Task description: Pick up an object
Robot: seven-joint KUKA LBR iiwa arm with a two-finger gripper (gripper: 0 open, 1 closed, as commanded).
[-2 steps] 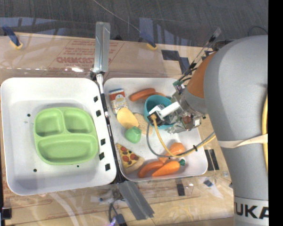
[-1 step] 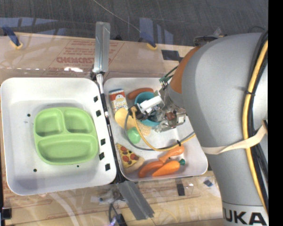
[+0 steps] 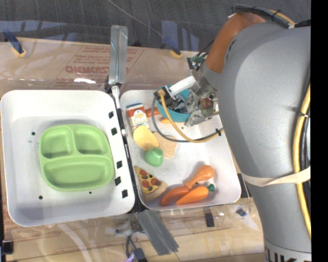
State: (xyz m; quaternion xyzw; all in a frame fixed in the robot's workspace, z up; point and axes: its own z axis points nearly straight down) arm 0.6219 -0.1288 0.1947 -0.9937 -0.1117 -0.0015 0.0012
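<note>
Near the back edge of the right bin [image 3: 229, 168], the gripper [image 3: 199, 105] hangs over a teal bowl [image 3: 172, 112] and a loop of yellow cable, and whether it is open or closed I cannot tell, since wrist and wiring hide its tip. Toy food lies loose across this bin: a yellow piece [image 3: 145, 138] and a green ball [image 3: 153, 156] toward the left wall, a pizza slice [image 3: 148, 181] and a carrot [image 3: 194, 195] along the front edge. These look like light, hard, rather slippery plastic, so the carrot's narrow middle probably offers the surest hold across its width.

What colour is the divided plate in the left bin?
Light green, plain; the camera view shows the divided plate clearly.
</note>
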